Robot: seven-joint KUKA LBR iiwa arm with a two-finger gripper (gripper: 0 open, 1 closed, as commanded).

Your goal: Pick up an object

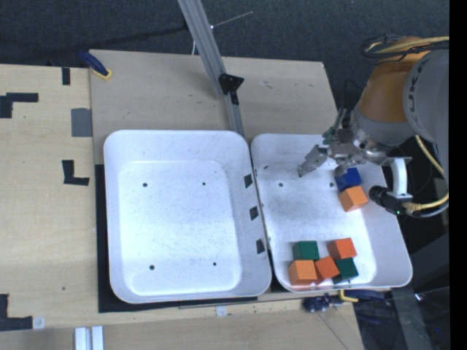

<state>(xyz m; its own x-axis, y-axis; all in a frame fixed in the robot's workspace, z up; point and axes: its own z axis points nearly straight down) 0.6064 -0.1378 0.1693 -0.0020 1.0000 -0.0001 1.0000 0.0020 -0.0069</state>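
My gripper (325,166) hangs over the upper part of the right bin (292,210), open, with bare bin floor between its fingers. One finger (309,163) points down-left. The other side stands right beside a blue block (349,177), and I cannot tell whether it touches it. An orange block (354,197) lies just below the blue one. At the bin's near edge sits a cluster: a green block (306,250), an orange block (303,271), another orange block (341,248), a red-orange block (326,267) and a dark green block (347,269).
The left bin (175,217) lies beside the right one, their rims meeting in the middle. A slanted metal pole (208,42) crosses the bench above the bins. Cables (416,206) hang by the right bin's right rim.
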